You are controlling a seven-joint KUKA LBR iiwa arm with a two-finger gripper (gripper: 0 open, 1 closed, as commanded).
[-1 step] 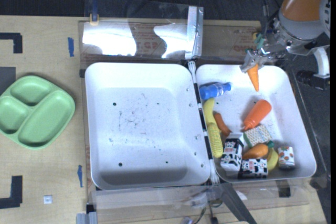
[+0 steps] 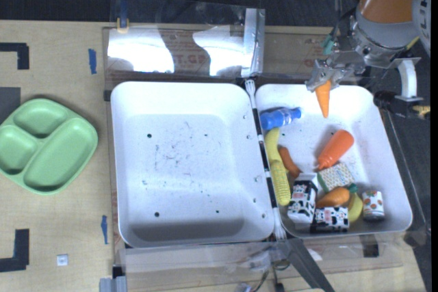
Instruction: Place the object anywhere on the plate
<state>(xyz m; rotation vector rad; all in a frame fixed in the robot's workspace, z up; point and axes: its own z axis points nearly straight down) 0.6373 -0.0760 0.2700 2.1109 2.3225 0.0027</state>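
A small orange carrot (image 2: 322, 100) hangs point-down over the back of the right bin (image 2: 391, 147). Its top end sits between the fingers of my gripper (image 2: 324, 83), which is shut on it above the bin's far rim. The green divided plate (image 2: 45, 146) lies on the wooden bench at the far left, beyond the left bin (image 2: 185, 161) and well away from the gripper.
In the right bin lie a blue bottle (image 2: 279, 117), a corn cob (image 2: 277, 169), a larger carrot (image 2: 335, 148), two cow-patterned cartons (image 2: 302, 200), a cracker (image 2: 335, 176) and a small can (image 2: 373, 204). A clear plastic sheet (image 2: 185, 44) stands behind the left bin.
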